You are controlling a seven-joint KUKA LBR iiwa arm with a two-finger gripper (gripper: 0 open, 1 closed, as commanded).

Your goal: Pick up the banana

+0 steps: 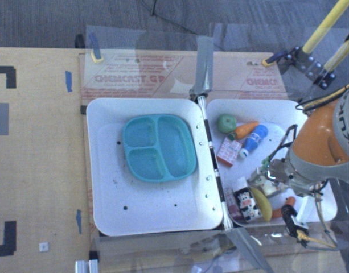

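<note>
Hovering over the banana (262,202) in the right bin (328,209), tool (264,181) state unclear

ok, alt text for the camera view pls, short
The grey and orange arm reaches from the right into the right bin, its tool low just above the banana. Near it lie a green fruit, a carrot and a blue bottle; the left bin holds a teal divided plate.

Red mirrored lettering runs across a clear sheet (134,75) at the far edge of the left bin (100,152); it cannot be made out with certainty. Similar red print on the clear sheet (259,81) beyond the right bin (220,108) is too blurred to read.
</note>
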